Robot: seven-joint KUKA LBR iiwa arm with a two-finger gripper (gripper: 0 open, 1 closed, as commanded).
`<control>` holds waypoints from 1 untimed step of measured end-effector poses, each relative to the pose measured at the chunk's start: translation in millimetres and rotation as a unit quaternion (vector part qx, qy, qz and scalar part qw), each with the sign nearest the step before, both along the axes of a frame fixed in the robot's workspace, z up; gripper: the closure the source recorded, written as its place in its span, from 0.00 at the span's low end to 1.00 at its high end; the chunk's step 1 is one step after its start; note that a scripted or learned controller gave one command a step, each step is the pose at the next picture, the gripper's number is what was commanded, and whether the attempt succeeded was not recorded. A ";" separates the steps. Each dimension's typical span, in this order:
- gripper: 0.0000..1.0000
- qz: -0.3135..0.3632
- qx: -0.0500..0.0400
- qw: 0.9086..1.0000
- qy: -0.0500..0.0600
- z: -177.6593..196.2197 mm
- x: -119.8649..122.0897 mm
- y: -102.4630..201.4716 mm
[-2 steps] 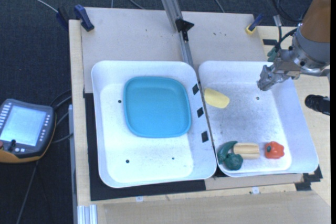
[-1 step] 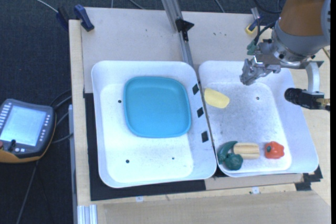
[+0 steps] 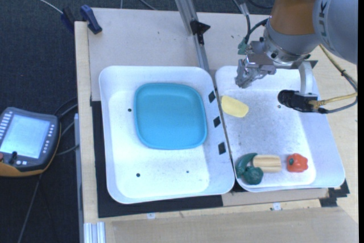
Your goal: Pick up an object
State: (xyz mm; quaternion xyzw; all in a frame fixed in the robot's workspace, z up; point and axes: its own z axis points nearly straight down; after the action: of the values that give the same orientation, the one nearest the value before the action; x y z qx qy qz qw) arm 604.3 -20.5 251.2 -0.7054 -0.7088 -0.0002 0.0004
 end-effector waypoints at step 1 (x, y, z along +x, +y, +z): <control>1.00 0.000 0.000 1.000 -0.001 2.8 17.4 54.1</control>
State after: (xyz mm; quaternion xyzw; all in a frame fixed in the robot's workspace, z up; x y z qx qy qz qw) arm 621.7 33.7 254.0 -0.7055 -0.7087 -0.0007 -0.0001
